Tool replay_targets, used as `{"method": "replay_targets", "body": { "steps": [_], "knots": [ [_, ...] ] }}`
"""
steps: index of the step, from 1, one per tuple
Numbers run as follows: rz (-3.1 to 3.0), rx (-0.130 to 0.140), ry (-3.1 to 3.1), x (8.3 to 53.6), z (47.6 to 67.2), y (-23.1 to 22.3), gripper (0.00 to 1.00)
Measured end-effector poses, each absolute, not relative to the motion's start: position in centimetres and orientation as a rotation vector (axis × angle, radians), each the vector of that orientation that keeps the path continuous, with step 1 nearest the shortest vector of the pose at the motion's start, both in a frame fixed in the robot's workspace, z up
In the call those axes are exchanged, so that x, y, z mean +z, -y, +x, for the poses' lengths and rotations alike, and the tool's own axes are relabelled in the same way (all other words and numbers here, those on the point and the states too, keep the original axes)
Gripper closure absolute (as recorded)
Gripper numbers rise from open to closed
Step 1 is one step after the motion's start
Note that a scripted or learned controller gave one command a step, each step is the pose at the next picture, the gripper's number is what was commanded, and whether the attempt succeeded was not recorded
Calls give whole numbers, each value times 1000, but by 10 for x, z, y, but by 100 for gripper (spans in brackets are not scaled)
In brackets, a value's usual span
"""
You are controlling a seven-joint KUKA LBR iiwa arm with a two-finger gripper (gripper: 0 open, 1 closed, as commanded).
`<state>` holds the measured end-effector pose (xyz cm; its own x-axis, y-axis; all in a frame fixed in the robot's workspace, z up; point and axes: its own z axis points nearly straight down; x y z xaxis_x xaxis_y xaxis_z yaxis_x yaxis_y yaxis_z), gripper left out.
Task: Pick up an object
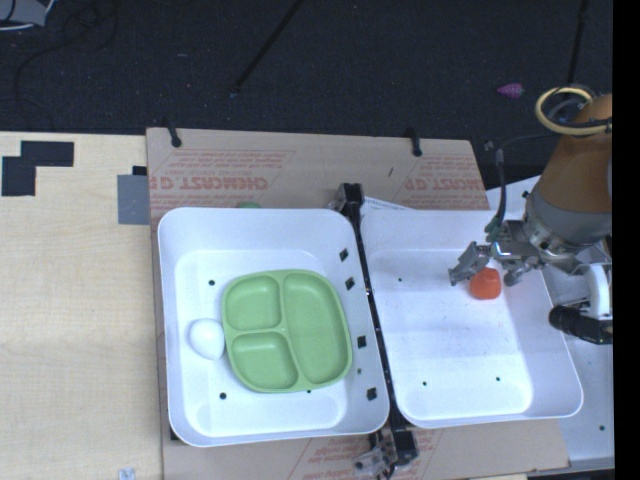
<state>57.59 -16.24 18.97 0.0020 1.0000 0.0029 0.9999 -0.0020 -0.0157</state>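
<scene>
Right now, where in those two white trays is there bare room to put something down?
Most of the right bin floor is bare, below the orange ball and pincer. The left bin is crowded: the green plate and white egg leave narrow margins.

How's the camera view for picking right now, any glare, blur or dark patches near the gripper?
Camera view: even lighting on both bins, no harsh glare; the gripper and orange object look slightly soft, so the fingers are hard to resolve; the green tray and white ball read clearly; the background above the bench is dark.
</scene>
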Motion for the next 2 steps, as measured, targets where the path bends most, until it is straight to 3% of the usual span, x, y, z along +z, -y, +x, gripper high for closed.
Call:
{"method": "replay_targets", "body": {
  "steps": [1, 2],
  "knots": [
    [-2221, 2, 2221, 198, 579, 163, 0],
    [-2215, 5, 2220, 152, 583, 157, 0]
  ]
}}
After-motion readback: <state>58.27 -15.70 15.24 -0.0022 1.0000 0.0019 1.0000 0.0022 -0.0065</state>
